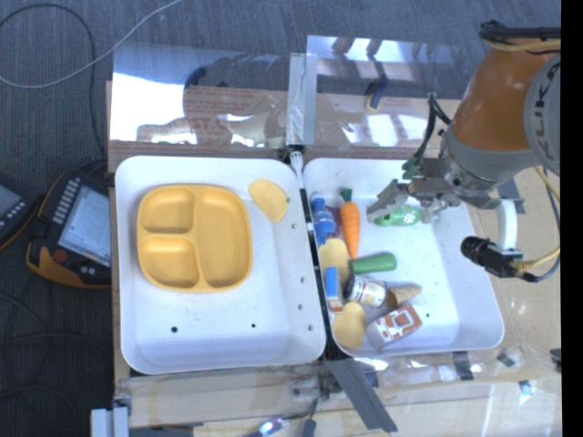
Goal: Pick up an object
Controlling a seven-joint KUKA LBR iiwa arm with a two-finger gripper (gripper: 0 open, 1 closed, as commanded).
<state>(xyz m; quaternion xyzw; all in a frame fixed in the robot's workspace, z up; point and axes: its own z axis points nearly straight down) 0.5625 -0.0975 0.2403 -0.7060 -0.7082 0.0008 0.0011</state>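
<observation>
Gripper (407, 209) above the right white bin (474, 321), metal fingers pinching a small glossy green object (401, 216); a smooth tapered carrot (350, 228) lies near.

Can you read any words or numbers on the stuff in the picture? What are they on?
"KU", running down the grey arm at the edge of the picture; the rest is cut off.
Can label: too blurred to read.
Small red and white carton: print too small to read.
Handheld screen beside the bins: too blurred.

bench (510, 371): pale top, bears both bins
left bin (182, 335): white, shallow
right bin (469, 312): white, touching the left bin
</observation>
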